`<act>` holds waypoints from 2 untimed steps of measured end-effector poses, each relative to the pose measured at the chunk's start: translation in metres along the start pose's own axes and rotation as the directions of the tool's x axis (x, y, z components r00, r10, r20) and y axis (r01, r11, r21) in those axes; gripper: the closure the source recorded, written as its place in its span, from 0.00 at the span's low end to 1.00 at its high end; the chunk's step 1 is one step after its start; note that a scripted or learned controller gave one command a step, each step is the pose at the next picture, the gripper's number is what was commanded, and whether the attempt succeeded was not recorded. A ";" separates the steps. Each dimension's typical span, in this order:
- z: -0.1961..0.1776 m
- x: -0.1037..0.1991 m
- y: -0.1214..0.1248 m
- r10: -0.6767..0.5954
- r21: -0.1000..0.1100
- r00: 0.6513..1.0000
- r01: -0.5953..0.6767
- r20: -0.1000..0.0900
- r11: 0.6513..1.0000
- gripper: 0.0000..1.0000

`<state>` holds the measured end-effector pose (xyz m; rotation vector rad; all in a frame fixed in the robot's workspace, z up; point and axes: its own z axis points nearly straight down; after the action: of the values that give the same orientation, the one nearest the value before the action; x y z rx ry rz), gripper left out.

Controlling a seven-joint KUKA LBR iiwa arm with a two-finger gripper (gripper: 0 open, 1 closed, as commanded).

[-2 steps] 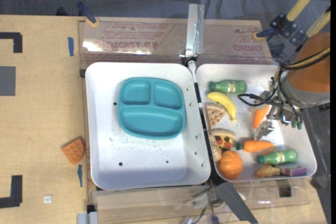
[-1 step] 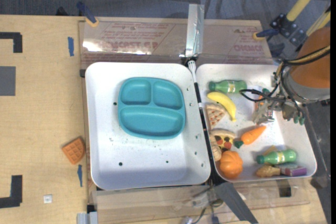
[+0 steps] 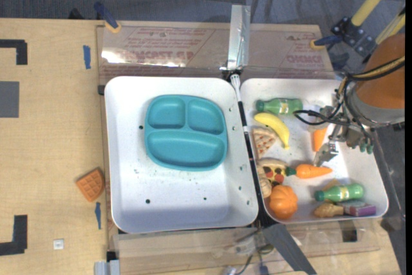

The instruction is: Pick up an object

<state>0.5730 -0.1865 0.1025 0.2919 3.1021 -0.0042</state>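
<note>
Camera view: unreadable green bottle [image 3: 278, 105] label

Toy food crowded the right bin [image 3: 367, 167] beside the teal divided plate [image 3: 187, 132]; bare white floor lay open in front of that plate, toward the near rim.

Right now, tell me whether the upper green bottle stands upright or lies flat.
Lying flat: the green bottle lies on its side in the right bin, above the banana.

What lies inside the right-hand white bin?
Two green bottles, banana, carrots, orange, pizza slices. The hand covers part of the bin floor.
</note>
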 end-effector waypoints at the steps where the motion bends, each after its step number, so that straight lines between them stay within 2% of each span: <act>1: 0.014 0.001 -0.020 0.028 0.000 1.000 -0.028 -0.013 1.000 0.00; 2: -0.001 -0.004 -0.019 0.026 0.001 1.000 -0.026 0.002 1.000 1.00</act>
<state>0.5732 -0.2058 0.1032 0.3327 3.0956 -0.0056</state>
